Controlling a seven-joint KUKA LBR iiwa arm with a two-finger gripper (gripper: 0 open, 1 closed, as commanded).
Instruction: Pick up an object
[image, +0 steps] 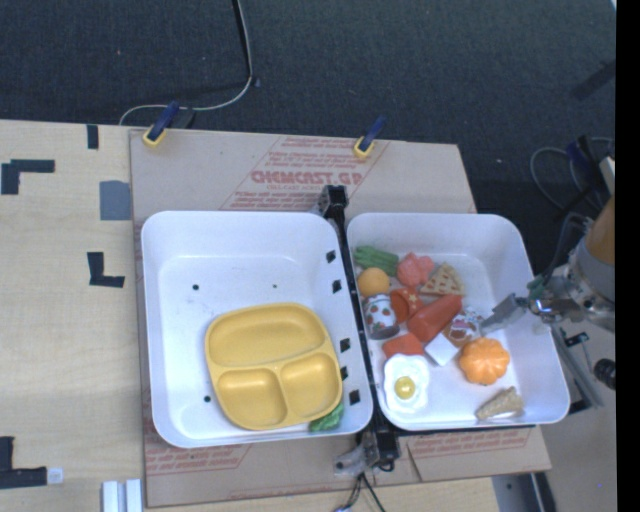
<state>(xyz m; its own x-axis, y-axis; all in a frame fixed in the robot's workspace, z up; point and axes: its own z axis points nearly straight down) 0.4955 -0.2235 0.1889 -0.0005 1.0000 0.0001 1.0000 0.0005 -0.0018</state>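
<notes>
The right bin (500, 235) holds several toy foods: a green piece (375, 257), a small orange fruit (372, 282), a pink piece (413, 270), a waffle-like wedge (441, 282), a long red piece (432, 318), a fried egg (405, 385), an orange pumpkin (484, 362) and a tan wedge (500, 404). My gripper (497, 314) reaches in over the bin's right wall, low, with its tip just above and right of the pumpkin, near a small red and white item (462, 328). Nothing is visibly held.
The left bin (200, 250) holds a yellow divided plate (272, 365), with a green piece (328, 420) by its front right corner. Both bins sit on a cardboard sheet (300, 170) fixed by clamps. A black divider (345, 290) runs between the bins.
</notes>
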